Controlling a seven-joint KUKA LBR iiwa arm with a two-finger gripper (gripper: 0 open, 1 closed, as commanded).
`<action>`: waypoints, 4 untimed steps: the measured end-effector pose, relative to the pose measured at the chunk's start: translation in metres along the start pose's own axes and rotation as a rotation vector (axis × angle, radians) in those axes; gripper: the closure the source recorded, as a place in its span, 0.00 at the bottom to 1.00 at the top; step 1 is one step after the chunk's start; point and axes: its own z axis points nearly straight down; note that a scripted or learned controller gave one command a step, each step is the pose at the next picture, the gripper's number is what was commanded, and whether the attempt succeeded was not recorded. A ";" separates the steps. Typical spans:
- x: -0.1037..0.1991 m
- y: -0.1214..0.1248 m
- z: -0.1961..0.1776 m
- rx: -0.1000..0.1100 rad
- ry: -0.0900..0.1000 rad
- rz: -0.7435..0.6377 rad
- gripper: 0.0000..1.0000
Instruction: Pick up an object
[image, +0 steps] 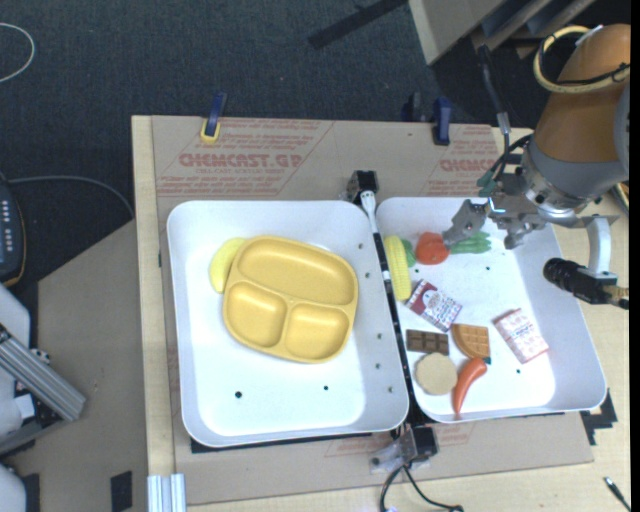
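Hand (490, 225) hovering low over the right bin's (575, 345) back end
Fingers look spread apart, nothing between them; tomato (431, 249) and green veggie (474, 241) sit right beside it.

Take the divided tray (288, 298) as your landmark: it sits in the left bin (190, 330). To its right, the right bin (575, 350) holds the corn (400, 266), tomato (431, 249), packets, cookie and pepper (467, 383).

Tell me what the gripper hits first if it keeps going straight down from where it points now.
Probably the green toy right under the gripper, at the right bin's far end, with the red tomato just beside. Depth is hard to judge from this slanted view.
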 end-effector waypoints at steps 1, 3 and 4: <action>0.000 0.002 -0.007 -0.012 -0.001 -0.002 0.00; 0.005 -0.004 0.099 -0.005 0.000 -0.002 0.00; 0.000 -0.002 0.145 -0.016 -0.010 0.003 0.00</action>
